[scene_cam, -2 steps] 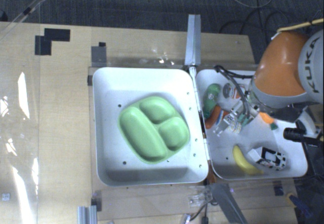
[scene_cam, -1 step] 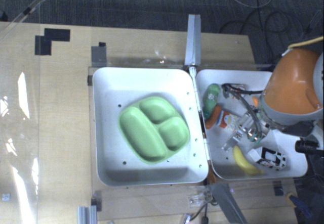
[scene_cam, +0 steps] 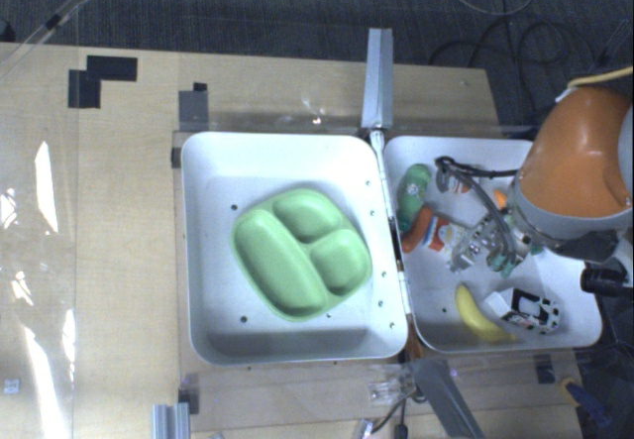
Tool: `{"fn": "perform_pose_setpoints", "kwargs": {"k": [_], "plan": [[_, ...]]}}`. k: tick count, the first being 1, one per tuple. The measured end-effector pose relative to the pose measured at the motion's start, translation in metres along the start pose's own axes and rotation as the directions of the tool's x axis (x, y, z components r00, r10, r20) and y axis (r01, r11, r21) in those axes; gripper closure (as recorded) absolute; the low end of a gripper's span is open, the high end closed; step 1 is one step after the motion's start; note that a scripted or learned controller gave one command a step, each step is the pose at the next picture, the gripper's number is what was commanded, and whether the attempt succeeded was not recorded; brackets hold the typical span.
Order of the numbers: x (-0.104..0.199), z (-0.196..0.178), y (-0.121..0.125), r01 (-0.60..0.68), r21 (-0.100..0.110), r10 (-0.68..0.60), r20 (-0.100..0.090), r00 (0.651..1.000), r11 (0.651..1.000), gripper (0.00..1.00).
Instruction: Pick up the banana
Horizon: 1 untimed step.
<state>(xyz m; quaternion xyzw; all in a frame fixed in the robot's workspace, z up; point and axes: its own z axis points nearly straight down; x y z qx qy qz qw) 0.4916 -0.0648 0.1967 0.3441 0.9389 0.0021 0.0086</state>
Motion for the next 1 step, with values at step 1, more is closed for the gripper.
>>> {"fn": "perform_pose_setpoints", "kwargs": {"k": [1], "plan": [[-0.0206, -0.0323, 0.0409, 0.135, 0.001, -0.135, -0.004, 0.991, 0.991, 1.0]]}}
